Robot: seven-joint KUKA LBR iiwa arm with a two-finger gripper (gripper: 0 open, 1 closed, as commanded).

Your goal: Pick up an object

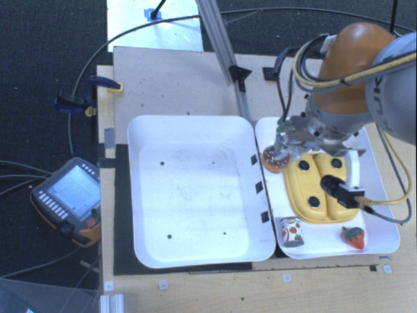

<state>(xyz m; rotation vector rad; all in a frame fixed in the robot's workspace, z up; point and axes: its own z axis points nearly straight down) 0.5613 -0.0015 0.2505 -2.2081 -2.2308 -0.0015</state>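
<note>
The right bin (384, 237) holds a large yellow moulded piece (311, 186) with black dots, a small brown ring like a doughnut (273, 161) at its left wall, a little printed cup (291, 231) near the front and a red strawberry (354, 237) at the front right. My gripper (281, 150) hangs from the orange-banded wrist over the bin's left side. Its tip is right above the ring and meets the ring's upper right edge. The arm hides the back part of the yellow piece.
The left bin (140, 194) lies beside the right one, their walls touching at the middle. A grey metal pole (218, 31) slants in from the top. A teach pendant (68, 197) and blue clamps (104, 83) sit off the bench's left edge.
</note>
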